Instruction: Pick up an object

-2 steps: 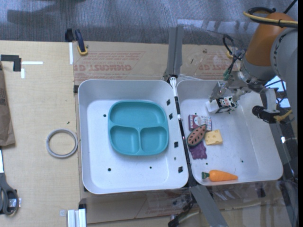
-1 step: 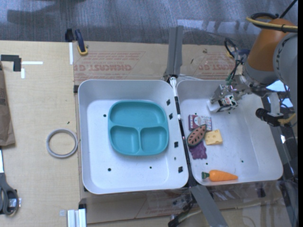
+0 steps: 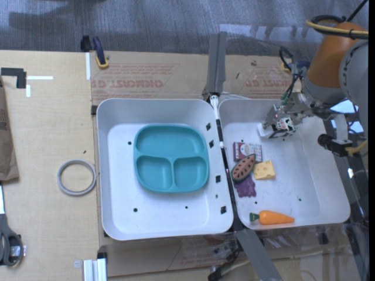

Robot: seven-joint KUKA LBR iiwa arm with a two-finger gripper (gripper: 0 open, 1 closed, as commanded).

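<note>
My gripper point(image 3: 280, 125) hangs low over the far part of the right bin point(image 3: 319, 183), reaching in from the right. It stands apart from the toys, which lie at the bin's left side. Those are a small maroon box point(image 3: 246, 150), a brown-and-red oval toy point(image 3: 242, 168), a yellow cheese wedge point(image 3: 264, 170) and a purple piece point(image 3: 246, 188). An orange carrot point(image 3: 274, 218) lies near the bin's front edge. A teal divided plate point(image 3: 171, 158) sits in the left bin point(image 3: 114, 174).
The arm's orange band point(image 3: 328, 57) looms over the right bin's far corner. On the bench to the left lie a grey tape ring point(image 3: 77, 177), scissors point(image 3: 9, 247) and a brown bag point(image 3: 7, 139). A blue clamp point(image 3: 101, 57) sits on the cardboard behind.
</note>
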